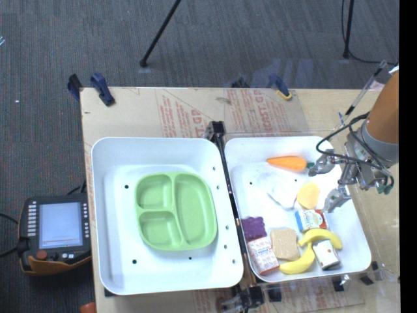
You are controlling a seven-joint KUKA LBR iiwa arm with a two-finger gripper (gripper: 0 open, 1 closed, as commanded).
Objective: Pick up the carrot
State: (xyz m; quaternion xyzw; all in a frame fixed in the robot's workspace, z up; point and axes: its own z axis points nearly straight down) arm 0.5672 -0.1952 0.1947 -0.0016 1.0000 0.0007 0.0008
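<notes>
Dark grey carpet surrounds a cardboard-topped bench (195, 109) that carries two shallow white bins side by side. In the left bin (107, 175) sits a green plate (176, 210) with three compartments. A small screen device (55, 230) lies on the floor to the left of the bench.

The carrot (288, 163) lies in the right bin (251, 152), near its far wall and apart from the other food. Its long axis runs almost straight left to right in the picture, the narrow tip pointing left and the green stub end pointing right toward the arm.

Nearer the camera in that bin lie a yellow slice (308, 195), a purple piece (254, 227), a slice of bread (285, 243) and a banana (313, 250).

The arm (384, 119) reaches in from the right, wrist low over the bin's right side. The gripper (329, 184) hangs open, its two fingers spread well apart with nothing between them: one finger (324, 163) is just beside the carrot's green end, the other (333, 199) lies nearer the camera, beside the yellow slice.
</notes>
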